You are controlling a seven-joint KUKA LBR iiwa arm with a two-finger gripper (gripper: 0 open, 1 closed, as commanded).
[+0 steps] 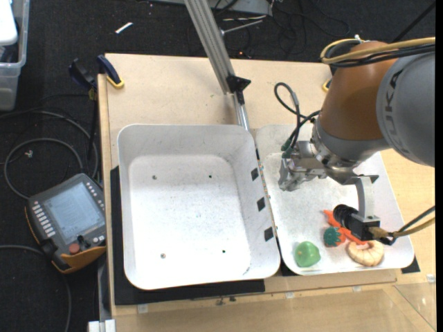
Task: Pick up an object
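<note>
Green rounded lump (307, 254), smooth, soft-looking: lies in the right-hand shallow white bin (315, 209), at its near edge, towards the wall shared with the other bin.

Tan ring-shaped piece (366, 253), like a small bagel: same bin, near right corner, well apart from the green rounded lump.

Orange slender piece (354, 237): just behind the tan ring-shaped piece and close to it; whether they touch cannot be told.

Dark teal knobbly piece (333, 236): against the orange slender piece on its left side, between the lump and the ring and a little further back.

Two-finger gripper (289, 177), grey metal: over the far left part of the right-hand bin, beside the shared wall, above bare bin floor and well apart from all four pieces. Open or closed: cannot tell from this angle.

Grey arm with orange band (377, 102): reaches in from the right, over the far right part of the same bin.

Left-hand shallow white bin (187, 199): larger in view, floor speckled with dark marks.

Pale wooden bench (166, 88): carries both bins.

Slanted metal pole (211, 37): runs from the top of the view down to the far junction of the bins.

Grey and orange handheld control pendant (67, 216): on the dark floor, left of the bench, with cables around it.
</note>
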